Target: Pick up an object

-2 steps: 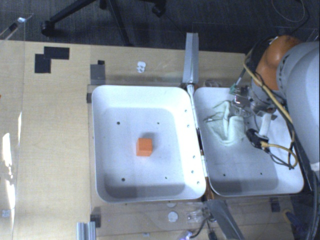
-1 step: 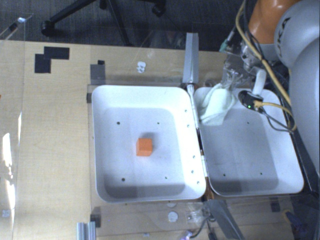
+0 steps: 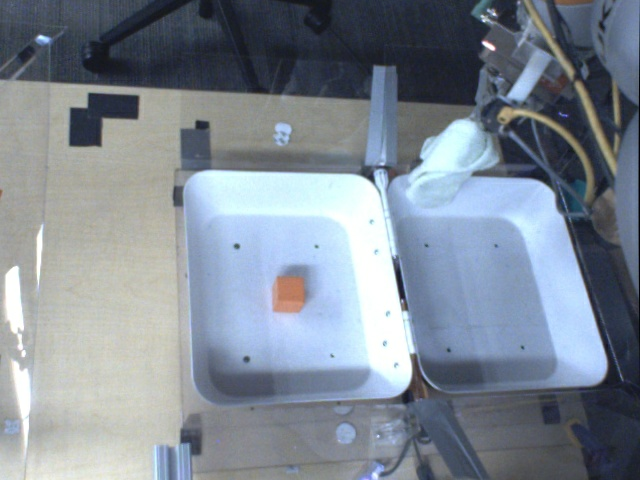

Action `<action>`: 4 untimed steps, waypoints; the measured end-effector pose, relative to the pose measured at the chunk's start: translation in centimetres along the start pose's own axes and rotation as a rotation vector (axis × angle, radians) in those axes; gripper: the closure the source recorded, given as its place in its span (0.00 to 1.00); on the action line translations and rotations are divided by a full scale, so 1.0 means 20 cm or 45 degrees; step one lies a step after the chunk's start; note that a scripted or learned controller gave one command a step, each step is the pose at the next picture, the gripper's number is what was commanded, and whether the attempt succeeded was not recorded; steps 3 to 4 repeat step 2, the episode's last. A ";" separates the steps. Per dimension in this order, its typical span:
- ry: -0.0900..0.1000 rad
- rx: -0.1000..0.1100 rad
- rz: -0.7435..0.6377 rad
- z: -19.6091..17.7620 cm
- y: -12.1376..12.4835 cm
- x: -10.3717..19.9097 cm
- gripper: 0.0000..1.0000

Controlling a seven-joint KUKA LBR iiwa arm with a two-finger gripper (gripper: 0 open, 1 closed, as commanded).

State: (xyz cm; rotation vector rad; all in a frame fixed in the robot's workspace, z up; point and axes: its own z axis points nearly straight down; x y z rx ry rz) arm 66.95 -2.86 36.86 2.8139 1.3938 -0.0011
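1. The gripper [image 3: 487,118] sits at about two o'clock in the camera view, above the far edge of the right bin [image 3: 575,298]. A white cloth [image 3: 452,163] hangs directly beneath it. The top of the cloth bunches up at the jaws, so they look to be closed on it, though the fingers themselves are hidden by fabric and cables.

2. The cloth droops because it is soft and is held from one end only. Its lower part trails over the far-left corner of the right bin, touching or just above the rim; I cannot tell which.

3. The long axis of the cloth runs from two o'clock, at the jaws, down towards eight o'clock, where its loose end points into the bin corner.

4. An orange cube [image 3: 289,294] rests flat on the floor of the left bin [image 3: 200,298], a little towards six o'clock of that bin's centre and well apart from the arm. It has no real long axis; its edges lie roughly square to the bin walls.

5. The two bins stand side by side on the counter [image 3: 90,298], rims touching along the middle, which probably lets the arm reach either from the three o'clock side.

6. My judgement: the pick seems under way, with the cloth partly lifted.
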 end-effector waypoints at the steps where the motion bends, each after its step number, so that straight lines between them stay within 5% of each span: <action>1: -0.003 0.003 0.284 0.54 -0.11 0.04 1.00; 2: -0.004 0.006 0.264 0.94 -0.34 -0.13 1.00; 4: -0.004 0.006 0.264 0.94 -0.34 -0.13 1.00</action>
